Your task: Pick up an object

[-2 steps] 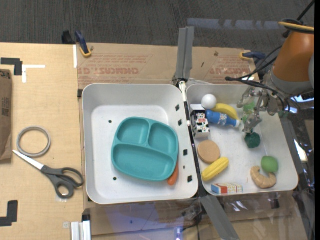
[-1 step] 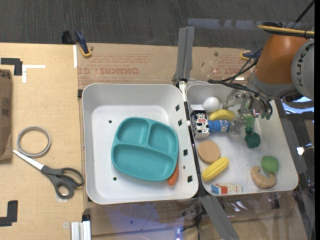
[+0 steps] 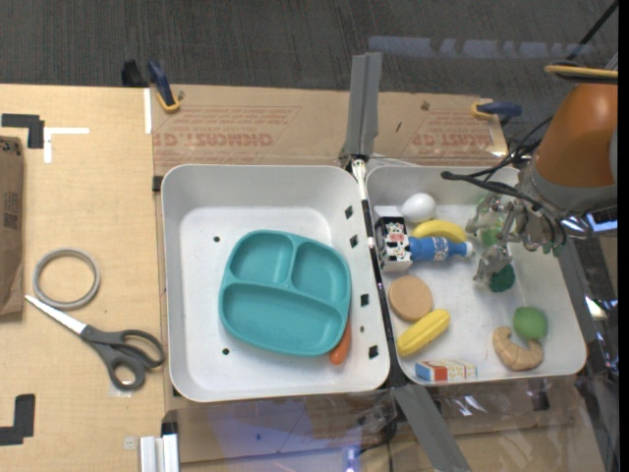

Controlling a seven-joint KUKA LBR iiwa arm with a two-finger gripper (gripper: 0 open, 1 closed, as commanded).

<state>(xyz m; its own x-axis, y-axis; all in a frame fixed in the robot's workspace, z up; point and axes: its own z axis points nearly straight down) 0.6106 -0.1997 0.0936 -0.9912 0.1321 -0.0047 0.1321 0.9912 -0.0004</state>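
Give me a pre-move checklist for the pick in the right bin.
1. End effector over the right bin: ok.
2. Target below it: dark green object sits at the fingertips: ok.
3. Object seen between the fingers: cannot tell.
4. Space around target: blue bottle lies apart to its left, green ball below: ok.
5. Cables by the wrist free of the bin: cannot tell.

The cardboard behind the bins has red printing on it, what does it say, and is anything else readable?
Cardboard sheet: red print, upside down and too blurred to read with confidence.
Second red print, cardboard behind the right bin: likewise unreadable.
Small carton: print too small.
Blue bottle label: too small.
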